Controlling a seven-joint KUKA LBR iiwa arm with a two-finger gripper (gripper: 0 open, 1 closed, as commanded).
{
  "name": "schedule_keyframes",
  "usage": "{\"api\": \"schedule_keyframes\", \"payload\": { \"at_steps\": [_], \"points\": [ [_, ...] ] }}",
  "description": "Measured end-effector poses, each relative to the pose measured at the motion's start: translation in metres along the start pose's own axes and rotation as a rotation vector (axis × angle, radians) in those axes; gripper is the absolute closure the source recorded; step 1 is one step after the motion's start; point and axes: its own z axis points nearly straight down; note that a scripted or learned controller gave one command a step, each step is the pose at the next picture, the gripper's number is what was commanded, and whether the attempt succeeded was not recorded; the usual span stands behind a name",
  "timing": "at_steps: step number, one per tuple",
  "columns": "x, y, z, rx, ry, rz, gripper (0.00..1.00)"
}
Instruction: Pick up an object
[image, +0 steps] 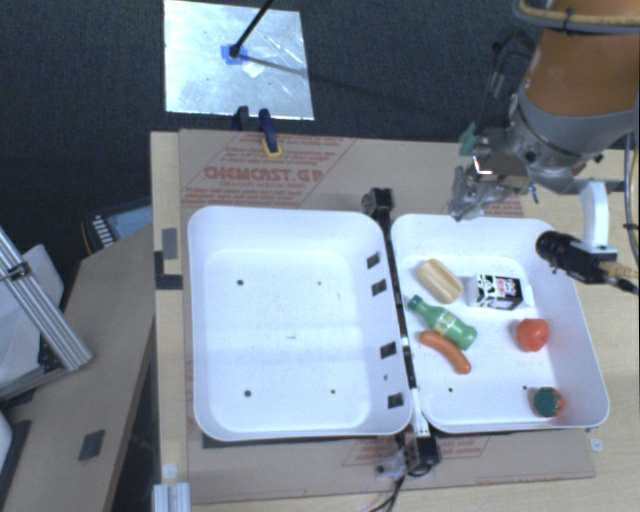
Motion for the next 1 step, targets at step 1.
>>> {"api": "schedule_keyframes", "payload": {
  "at_steps": [1],
  "points": [
    [-0.0087,-0.0132,0.0204,0.012,-0.003,0.011,1.0]
  ]
}}
